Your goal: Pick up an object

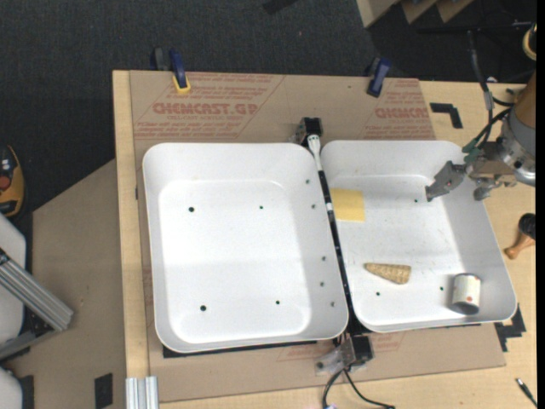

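Observation:
The right bin (477,228) holds three things. A flat yellow square (348,204) lies against its left wall. A tan ridged cone (388,272) rests on its side near the front. A small white cylinder (465,292) sits in the front right corner. My gripper (462,187) hangs over the bin's far right part, above the rim. Its two grey fingers (442,181) are spread open with nothing between them. It is well apart from all three objects.
The left bin (170,228) sits beside the right one, joined by a black strip (330,228). Both rest on a cardboard sheet held by blue clamps (178,68) at the back. A brown wooden piece (520,244) stands at the right edge.

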### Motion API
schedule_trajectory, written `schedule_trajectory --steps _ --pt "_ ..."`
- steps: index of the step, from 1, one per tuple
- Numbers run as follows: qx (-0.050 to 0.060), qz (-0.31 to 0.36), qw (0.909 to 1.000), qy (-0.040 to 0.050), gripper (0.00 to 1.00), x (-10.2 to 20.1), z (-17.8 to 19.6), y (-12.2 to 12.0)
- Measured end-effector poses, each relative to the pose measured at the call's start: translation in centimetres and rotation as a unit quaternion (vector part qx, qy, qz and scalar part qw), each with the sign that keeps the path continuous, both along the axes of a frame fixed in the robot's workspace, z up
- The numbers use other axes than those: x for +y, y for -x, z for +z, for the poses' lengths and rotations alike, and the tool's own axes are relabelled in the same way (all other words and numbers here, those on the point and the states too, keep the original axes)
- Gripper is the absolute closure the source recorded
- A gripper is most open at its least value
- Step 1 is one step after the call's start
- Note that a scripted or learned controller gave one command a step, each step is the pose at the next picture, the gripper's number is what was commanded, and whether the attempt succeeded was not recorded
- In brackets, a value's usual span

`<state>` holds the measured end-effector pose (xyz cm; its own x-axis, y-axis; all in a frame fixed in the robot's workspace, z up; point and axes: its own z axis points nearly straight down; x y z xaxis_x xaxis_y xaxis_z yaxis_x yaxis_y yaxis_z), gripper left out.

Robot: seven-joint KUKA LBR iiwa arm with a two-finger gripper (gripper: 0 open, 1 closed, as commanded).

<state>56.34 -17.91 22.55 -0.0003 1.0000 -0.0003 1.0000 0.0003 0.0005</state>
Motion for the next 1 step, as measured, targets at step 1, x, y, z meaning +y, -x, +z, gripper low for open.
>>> schedule_trajectory --steps 1 --pt "-0.002 0.0 1.0 0.0007 1.0 -0.02 1.1 -0.07"
